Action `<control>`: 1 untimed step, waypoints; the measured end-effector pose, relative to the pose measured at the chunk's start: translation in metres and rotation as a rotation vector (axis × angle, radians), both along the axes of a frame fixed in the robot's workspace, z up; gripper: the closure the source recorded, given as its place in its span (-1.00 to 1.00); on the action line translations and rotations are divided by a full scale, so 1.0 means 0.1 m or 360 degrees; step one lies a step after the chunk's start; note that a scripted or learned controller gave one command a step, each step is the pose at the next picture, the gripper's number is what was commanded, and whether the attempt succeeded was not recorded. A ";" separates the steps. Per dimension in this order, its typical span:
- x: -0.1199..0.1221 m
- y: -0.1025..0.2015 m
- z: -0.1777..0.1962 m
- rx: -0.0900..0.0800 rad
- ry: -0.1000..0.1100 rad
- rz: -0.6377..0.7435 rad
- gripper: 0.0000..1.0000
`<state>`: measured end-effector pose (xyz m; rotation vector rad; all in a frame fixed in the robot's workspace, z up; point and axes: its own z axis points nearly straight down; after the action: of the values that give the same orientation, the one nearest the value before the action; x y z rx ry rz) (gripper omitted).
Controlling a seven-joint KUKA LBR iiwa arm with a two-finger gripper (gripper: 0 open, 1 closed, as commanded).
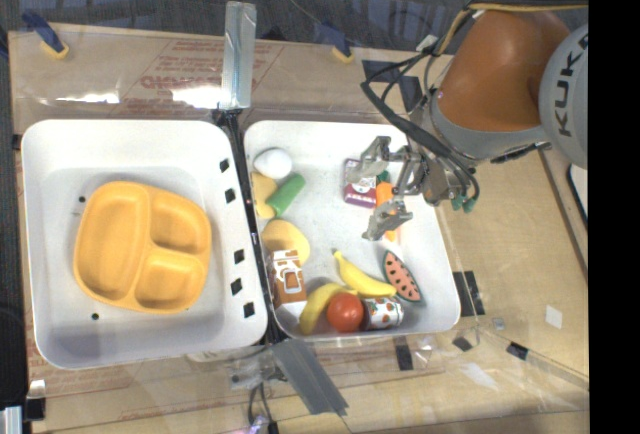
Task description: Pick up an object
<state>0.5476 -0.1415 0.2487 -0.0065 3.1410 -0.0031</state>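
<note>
At the near edge of the worktop [520,372], the right-hand bin [440,262] holds a crowd of toy food along its near wall. A red tomato [345,312] sits in the middle of that wall, touching a yellow banana [318,305] on its left and a small printed can [384,313] lying on its side to its right. Just behind them, a second banana [362,277] curves toward a watermelon slice [401,276] by the bin's right wall. Against the divider side stands a small orange and white carton [289,280], with a pale yellow rounded piece [283,239] just beyond it.

The left-hand bin [50,152] carries a yellow divided tray [140,247], lying flat near its centre, well apart from everything else.

Farther back in the right bin, a green cylinder [286,193] lies tilted beside another yellowish piece [262,187], with a white egg [272,162] just behind, close to the bin's far left corner.

The end effector [385,192] hangs over the middle right of this bin, its fingers spread apart and released, with nothing clearly clamped between them. Directly under it are a purple and white packet [359,191] and a small orange item [384,192]; whether the fingers touch either is unclear. The grey arm with its orange band [495,72] reaches in over the far right corner.
</note>
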 end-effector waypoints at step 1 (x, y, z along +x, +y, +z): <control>0.57 -0.34 -1.04 0.0007 0.0012 0.0031 -1.00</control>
<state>0.6042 -0.1756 0.1446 -0.0376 3.1486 0.0036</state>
